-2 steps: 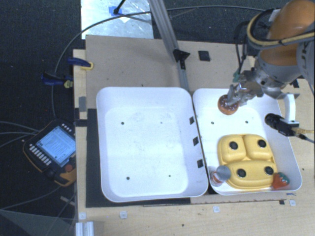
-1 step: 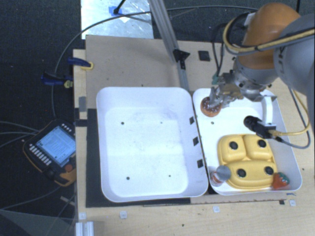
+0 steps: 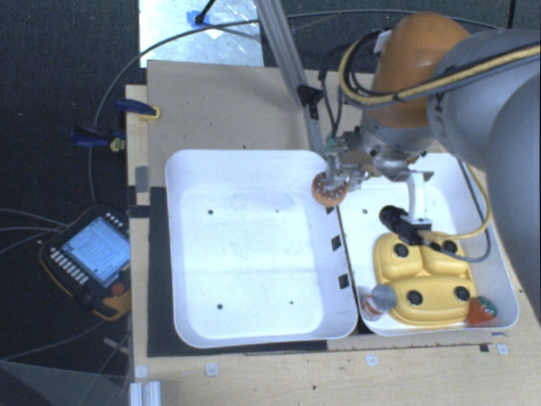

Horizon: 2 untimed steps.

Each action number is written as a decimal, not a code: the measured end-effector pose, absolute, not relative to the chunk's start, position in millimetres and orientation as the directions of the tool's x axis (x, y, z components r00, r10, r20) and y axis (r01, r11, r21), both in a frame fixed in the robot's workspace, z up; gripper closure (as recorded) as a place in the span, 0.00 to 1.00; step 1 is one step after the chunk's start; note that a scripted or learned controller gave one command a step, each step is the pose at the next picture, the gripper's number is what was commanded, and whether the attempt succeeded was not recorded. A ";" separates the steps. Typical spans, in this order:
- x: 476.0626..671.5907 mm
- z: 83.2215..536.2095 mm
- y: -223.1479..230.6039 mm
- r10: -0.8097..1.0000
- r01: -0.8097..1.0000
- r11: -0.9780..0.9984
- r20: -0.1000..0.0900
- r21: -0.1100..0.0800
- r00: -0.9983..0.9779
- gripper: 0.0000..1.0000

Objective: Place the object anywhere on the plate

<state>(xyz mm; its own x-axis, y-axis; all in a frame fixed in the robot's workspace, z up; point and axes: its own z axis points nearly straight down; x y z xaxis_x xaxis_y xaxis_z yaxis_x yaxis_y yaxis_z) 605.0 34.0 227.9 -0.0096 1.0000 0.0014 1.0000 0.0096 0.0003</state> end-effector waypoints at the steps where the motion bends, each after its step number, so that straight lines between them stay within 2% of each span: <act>1: 606.0 230.6 93.0 1.000 1.000 0.010 0.002 0.002 -0.010 1.00; 2: 592.7 231.1 131.7 1.000 1.000 0.009 0.002 0.000 -0.009 1.00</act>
<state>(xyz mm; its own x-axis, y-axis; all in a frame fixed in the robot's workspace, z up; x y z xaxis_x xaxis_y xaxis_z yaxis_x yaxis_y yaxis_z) 592.7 131.7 231.1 -0.0092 1.0000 0.0018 1.0000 0.0092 -0.0002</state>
